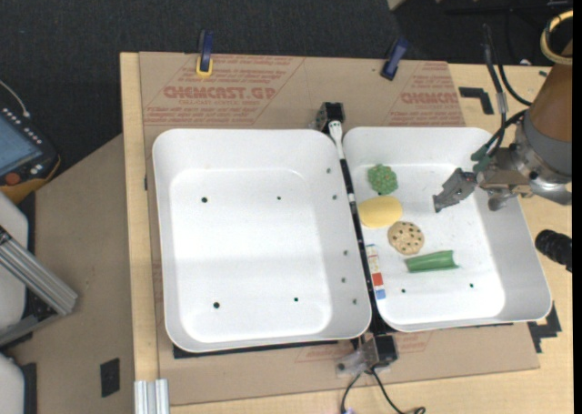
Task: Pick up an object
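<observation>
The right bin [518, 268] holds several small items. A green broccoli-like piece [383, 178] lies near its left wall. Just below it sits a yellow lemon-shaped piece [379, 212], then a round chocolate-chip cookie [406, 237] and a green cylinder [430, 261] lying flat. My gripper [470, 200] hangs over the upper right of this bin, to the right of the items and apart from them. It is open, with nothing between its fingers.
The left bin [173, 221] adjoins the right one along a black divider strip [350, 207]. Both bins rest on a cardboard sheet [273, 85] held by clamps at the back. Cables [500, 75] run behind the arm at the right.
</observation>
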`<state>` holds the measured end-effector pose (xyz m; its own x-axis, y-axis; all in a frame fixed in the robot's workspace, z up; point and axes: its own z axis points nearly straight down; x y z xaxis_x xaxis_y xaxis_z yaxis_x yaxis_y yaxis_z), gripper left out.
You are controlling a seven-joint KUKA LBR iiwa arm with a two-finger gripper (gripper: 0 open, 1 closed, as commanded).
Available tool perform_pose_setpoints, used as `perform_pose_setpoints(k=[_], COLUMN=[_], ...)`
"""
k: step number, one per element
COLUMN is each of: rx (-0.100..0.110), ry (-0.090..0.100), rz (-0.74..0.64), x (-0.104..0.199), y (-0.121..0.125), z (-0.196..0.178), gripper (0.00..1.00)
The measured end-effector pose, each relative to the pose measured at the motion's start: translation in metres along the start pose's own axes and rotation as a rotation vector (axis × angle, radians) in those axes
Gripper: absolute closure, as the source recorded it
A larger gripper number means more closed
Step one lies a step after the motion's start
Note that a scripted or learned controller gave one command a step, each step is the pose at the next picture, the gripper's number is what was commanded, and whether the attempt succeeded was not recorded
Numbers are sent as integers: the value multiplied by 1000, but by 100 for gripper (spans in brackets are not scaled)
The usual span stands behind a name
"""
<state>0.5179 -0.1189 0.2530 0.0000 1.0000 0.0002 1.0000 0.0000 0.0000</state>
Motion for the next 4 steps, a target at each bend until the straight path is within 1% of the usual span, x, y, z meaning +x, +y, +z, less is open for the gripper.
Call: perform_pose_setpoints(k=[1,2,3,4], rx=[12,-1,-10,-11], ry=[3,-1,-4,1], rz=[2,0,3,-9], x=[9,12,10,81], y=[-38,-23,-21,14], z=[92,171,155,63], gripper=[0,0,100,100])
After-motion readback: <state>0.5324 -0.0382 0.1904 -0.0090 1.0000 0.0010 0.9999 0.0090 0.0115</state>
